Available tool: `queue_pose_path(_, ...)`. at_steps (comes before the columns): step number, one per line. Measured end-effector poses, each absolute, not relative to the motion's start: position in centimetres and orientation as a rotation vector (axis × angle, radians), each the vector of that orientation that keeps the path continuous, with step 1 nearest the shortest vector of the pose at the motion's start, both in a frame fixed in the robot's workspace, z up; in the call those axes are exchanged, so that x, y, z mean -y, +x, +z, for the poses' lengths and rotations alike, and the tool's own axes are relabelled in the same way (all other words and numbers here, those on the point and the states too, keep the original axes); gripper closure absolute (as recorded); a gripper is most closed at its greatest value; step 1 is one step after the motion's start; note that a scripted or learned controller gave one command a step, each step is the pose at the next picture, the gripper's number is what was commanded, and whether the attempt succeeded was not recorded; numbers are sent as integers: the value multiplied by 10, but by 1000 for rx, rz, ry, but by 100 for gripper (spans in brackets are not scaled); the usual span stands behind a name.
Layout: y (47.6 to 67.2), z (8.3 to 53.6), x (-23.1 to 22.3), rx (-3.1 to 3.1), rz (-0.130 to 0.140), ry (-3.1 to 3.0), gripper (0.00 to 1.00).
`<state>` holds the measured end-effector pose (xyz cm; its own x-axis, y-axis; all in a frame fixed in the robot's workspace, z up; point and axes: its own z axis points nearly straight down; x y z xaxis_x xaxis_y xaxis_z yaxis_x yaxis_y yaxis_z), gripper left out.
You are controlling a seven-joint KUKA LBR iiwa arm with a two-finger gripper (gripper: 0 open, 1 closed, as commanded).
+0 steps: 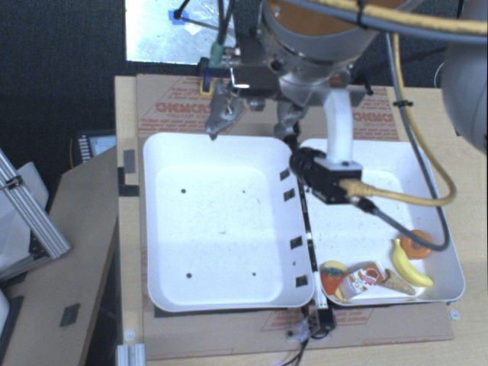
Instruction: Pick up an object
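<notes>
My pincer (252,120) hangs spread and bare over the far rim of the left bin (164,204).

One of my fingers (221,117) points down at the bin's far edge and the other (286,124) sits near the divide between the two bins, with nothing between them. My orange-banded wrist (335,6) looms above. The things I could pick up all lie in the near corner of the right bin (450,280), well apart from my pincer: a yellow banana (410,267), an orange fruit (416,242) just behind it, a small red and white packet (361,279), an orange round piece (332,277) beside that, and a tan cone-shaped piece (398,284) touching the banana's near side. A yellow cable (396,197) loops over the right bin from a black block (324,175) on my arm.
</notes>
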<state>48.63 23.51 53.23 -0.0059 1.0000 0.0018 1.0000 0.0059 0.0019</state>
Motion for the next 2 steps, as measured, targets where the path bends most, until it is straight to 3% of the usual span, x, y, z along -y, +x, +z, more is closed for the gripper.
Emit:
queue_pose_path(1,486,535,-234,-2226,3,2217,0)
queue_pose_path(2,487,546,-234,-2227,7,2215,100)
